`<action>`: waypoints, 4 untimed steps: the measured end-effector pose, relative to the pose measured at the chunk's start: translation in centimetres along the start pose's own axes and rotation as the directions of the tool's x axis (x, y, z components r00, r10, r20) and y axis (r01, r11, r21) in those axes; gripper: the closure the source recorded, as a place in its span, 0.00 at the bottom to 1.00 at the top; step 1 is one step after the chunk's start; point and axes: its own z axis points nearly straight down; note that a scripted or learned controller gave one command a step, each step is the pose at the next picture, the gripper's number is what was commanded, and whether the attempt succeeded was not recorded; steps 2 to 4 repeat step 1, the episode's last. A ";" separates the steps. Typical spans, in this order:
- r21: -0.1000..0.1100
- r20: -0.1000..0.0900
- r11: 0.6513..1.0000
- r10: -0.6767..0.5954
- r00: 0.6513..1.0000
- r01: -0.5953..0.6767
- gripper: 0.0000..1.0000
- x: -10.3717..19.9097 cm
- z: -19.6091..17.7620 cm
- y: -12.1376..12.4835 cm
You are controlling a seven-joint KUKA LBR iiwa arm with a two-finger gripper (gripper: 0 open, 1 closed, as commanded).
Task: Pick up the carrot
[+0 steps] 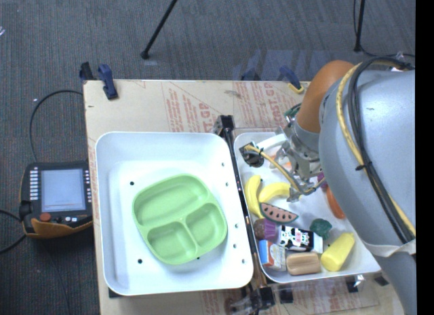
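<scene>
My claw (300, 188) hangs low in the right bin (268, 142) — bananas (261, 193) just left, carrot (333, 204) (mostly hidden) just right; its grip I cannot tell.

Dark grey carpet floor (54, 28) — tripod legs (166, 18) at top, pendant (57, 198) w/ cable left.

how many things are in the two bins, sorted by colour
Counting what can be told apart:
Green: 2, the divided plastic plate and a small dark green piece
Yellow: 2, the toy banana and a yellow cylinder
Red: 1, the watermelon slice
Orange: 1, the partly hidden carrot
Tan: 1, the bread-like block
Black and white: 1, the printed carton
Total: 8
</scene>
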 end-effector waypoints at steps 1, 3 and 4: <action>0.000 0.000 1.000 -0.009 1.000 0.009 0.00 0.1 0.0 -0.3; 0.000 0.000 1.000 -0.009 1.000 0.009 0.00 0.1 0.0 -0.3; 0.000 0.000 1.000 -0.009 1.000 0.009 0.00 0.1 0.0 -0.3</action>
